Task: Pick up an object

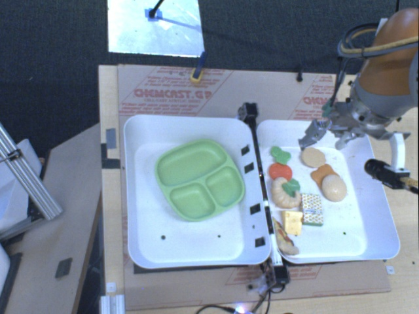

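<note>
White right bin (pixel 376 231) under spread, empty fingers (pixel 314 133), just above a tan round food piece (pixel 313 157).

Two shallow white plastic bins (pixel 147 241), smooth, slightly glossy. Pale green three-compartment plastic tray (pixel 196 178), matt. Brown printed cardboard sheet (pixel 170 91) at 12 o'clock, dull. Silvery foil-like square panel (pixel 156 18), shiny.

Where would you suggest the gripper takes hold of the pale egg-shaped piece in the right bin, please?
Probably across the narrow middle of the pale egg-shaped piece, coming straight down from above. It lies flat on the right bin floor, with bare floor on its right and lower sides. The orange piece touches its upper left, so fingers should avoid that side. The gripper is above the bin's far edge.
</note>
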Controlling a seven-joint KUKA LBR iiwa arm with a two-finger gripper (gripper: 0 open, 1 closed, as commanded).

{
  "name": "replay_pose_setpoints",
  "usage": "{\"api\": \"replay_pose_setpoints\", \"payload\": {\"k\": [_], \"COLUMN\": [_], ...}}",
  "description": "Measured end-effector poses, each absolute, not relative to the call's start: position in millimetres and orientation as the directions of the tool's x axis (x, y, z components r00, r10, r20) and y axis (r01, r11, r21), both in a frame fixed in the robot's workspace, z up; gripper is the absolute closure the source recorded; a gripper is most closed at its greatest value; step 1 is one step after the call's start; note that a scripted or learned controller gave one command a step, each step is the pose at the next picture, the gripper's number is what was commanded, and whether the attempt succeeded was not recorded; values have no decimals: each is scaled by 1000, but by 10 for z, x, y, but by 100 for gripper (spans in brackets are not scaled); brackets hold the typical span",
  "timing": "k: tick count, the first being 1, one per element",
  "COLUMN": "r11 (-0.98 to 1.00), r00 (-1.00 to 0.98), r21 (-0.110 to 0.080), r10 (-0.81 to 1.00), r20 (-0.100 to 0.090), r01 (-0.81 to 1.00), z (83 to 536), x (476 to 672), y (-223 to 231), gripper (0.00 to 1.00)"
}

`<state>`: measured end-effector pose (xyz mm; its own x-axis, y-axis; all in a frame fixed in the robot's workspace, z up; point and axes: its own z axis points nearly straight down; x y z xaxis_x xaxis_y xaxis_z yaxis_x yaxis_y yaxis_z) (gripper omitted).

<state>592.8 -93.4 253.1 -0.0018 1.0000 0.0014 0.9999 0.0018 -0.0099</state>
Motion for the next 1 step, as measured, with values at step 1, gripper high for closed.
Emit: {"api": "replay_pose_setpoints", "payload": {"k": [1], "r11": [4], "r00": [-4], "r21": [2], "r10": [1000], "r20": [0], "r01": [1000], "z": [2592], "x": [5949], "y": [-933], "gripper": [0]}}
